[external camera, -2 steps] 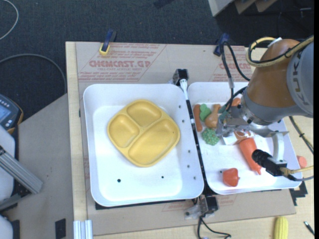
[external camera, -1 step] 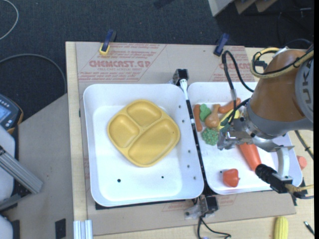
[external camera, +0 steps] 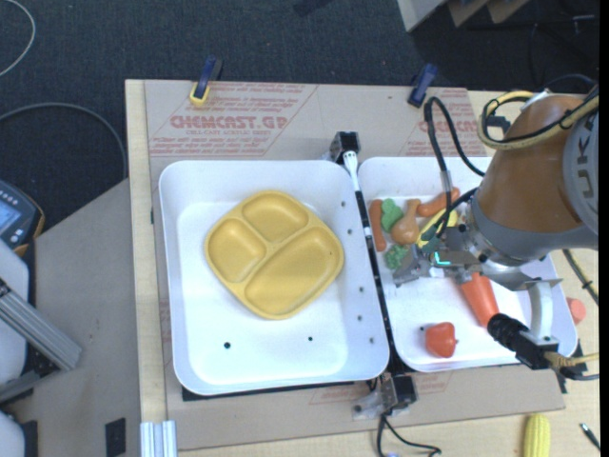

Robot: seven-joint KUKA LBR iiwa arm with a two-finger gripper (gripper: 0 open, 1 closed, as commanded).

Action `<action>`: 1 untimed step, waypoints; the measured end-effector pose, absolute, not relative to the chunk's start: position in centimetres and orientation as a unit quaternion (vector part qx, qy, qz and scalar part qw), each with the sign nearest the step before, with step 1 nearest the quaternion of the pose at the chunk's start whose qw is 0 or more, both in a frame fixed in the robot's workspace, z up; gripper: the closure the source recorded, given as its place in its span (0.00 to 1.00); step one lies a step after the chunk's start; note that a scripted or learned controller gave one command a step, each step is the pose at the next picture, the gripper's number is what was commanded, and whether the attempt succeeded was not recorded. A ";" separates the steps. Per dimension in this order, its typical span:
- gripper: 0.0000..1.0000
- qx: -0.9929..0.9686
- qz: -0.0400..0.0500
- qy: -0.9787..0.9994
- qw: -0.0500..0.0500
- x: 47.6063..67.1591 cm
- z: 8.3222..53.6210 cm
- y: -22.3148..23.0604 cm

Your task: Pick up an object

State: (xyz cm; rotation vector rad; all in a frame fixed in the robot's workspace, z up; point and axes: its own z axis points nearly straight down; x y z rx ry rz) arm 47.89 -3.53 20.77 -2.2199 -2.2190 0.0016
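Two shallow white plastic bins sit side by side: the left bin [external camera: 181, 255] holds one yellow three-compartment plate [external camera: 274, 252]. The right bin [external camera: 419, 350] holds one red tomato-like toy [external camera: 439, 339], one orange carrot-like piece [external camera: 480, 295] and a heap of mixed toy food [external camera: 404, 222]. The end effector [external camera: 425, 260] hangs over that heap; its grip cannot be told.

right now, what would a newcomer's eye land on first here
Most likely the yellow divided plate, lying alone in the left bin. Next, the arm's orange band, looming over the right bin, where toy foods cluster near the divider and a red tomato-like piece sits apart at the front.

The brown board [external camera: 238, 117] under the bins bears red print reading "CHEMCAST GP"; smaller lines are unreadable.
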 end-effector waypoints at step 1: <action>0.00 -0.707 0.001 -0.707 0.001 47.9 20.8 -3.5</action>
